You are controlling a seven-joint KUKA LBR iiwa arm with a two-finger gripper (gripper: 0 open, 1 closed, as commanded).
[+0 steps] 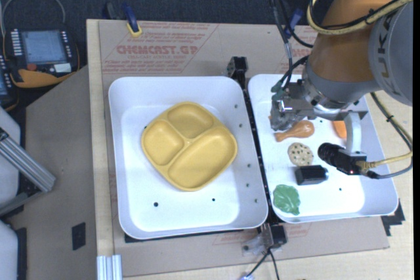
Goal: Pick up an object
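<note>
Green leafy piece (pixel 287 199) near right bin's front rim (pixel 328 213).

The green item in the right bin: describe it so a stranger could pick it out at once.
Start at the right white bin, the one the grey and orange arm reaches into. Go to its near left corner, below the round speckled cookie and the black block. The green leafy piece lies there, the only green thing in either bin.

Yellow plate (pixel 189 145); speckled cookie (pixel 300 153); green leaf (pixel 287 199); white bins (pixel 125 141).
</note>
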